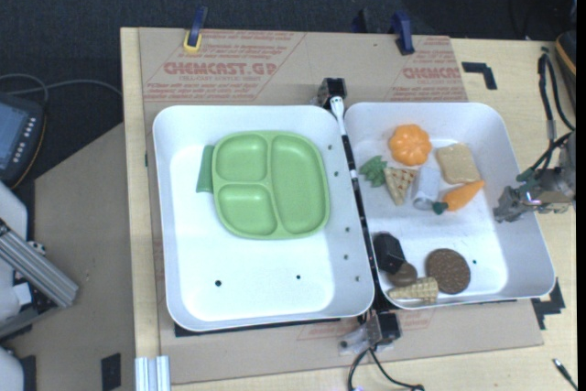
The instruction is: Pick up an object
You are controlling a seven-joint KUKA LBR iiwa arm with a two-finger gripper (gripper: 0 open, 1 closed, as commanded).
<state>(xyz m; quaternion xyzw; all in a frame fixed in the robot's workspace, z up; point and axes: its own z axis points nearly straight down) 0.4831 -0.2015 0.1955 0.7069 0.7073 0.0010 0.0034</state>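
1. The metal two-finger gripper [529, 197] hangs at the right bin's [513, 263] right rim; open or closed, I cannot tell.
2. Nothing visible between its fingers.
3. An orange pumpkin-shaped toy [409, 144], an orange carrot [462, 195] and a round brown cookie [448, 270] lie in that bin.
4. A green divided plastic plate [271, 184] sits in the left bin [183, 261].
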